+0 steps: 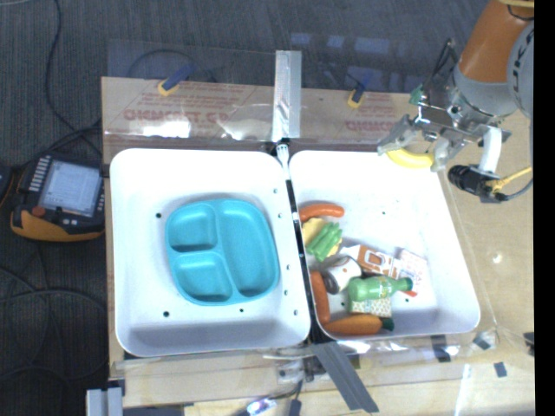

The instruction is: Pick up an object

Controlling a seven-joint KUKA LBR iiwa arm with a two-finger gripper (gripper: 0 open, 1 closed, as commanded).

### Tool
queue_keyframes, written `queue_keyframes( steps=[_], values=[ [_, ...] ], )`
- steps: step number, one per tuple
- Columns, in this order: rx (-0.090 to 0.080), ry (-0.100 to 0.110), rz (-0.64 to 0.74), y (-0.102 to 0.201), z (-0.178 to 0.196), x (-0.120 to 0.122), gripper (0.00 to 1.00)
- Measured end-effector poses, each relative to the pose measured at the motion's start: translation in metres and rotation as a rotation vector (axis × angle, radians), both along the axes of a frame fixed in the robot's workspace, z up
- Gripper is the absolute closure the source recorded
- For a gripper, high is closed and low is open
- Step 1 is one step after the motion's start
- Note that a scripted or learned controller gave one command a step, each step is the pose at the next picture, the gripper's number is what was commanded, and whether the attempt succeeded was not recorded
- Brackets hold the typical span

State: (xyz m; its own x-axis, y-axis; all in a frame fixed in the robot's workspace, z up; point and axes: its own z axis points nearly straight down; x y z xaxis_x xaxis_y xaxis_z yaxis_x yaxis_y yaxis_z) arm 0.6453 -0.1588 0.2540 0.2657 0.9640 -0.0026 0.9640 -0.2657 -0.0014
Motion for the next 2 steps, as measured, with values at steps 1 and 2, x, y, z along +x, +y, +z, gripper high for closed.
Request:
queue_keyframes(
  steps=[1,2],
  values=[
    [-0.005,0.004,-0.001,-0.001,0.009,0.000,1.00],
    [0.001,0.001,-0.302,0.088,0.048,-0.016,1.00]
  ],
)
